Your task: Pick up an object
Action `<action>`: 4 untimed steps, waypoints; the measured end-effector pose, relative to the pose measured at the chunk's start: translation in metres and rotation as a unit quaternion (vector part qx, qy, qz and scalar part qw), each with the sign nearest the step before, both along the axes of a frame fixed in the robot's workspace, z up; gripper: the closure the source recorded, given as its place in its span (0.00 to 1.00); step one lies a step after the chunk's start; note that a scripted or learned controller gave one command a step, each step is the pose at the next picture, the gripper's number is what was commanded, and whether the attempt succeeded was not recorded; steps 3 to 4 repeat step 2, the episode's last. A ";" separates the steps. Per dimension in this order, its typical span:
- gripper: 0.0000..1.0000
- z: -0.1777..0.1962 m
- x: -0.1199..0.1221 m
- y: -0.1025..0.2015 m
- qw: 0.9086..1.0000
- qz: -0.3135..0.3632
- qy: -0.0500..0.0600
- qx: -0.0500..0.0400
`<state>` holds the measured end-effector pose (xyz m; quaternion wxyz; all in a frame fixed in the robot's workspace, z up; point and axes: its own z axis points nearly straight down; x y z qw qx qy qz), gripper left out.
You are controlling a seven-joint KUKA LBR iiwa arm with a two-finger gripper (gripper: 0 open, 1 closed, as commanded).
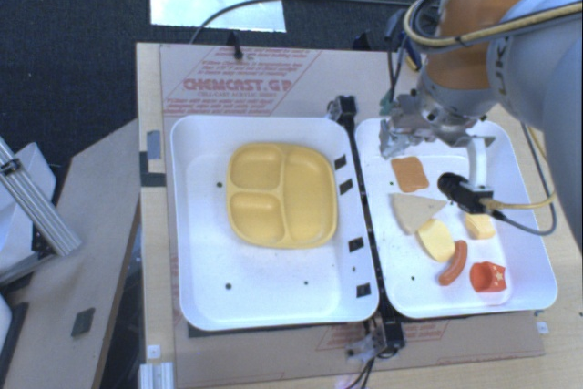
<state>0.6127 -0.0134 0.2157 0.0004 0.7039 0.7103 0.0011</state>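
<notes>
My gripper [398, 139] hangs low over the far left corner of the right bin [528, 291], just behind the orange-brown slice [410, 173]; I cannot tell how it is set from this angle. That slice lies flat and nearest, with the pale wedge [414, 211] just beside it toward the near edge. To lift it cleanly I should centre over the slice, come straight down, and keep off the wedge and the bin's left wall.
</notes>
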 end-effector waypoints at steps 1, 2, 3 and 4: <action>1.00 0.013 0.004 0.048 1.000 0.000 0.000 0.000; 1.00 0.018 0.002 0.103 1.000 0.001 0.000 0.001; 1.00 0.018 0.002 0.103 1.000 0.001 0.000 0.001; 1.00 0.018 0.002 0.103 1.000 0.001 0.000 0.001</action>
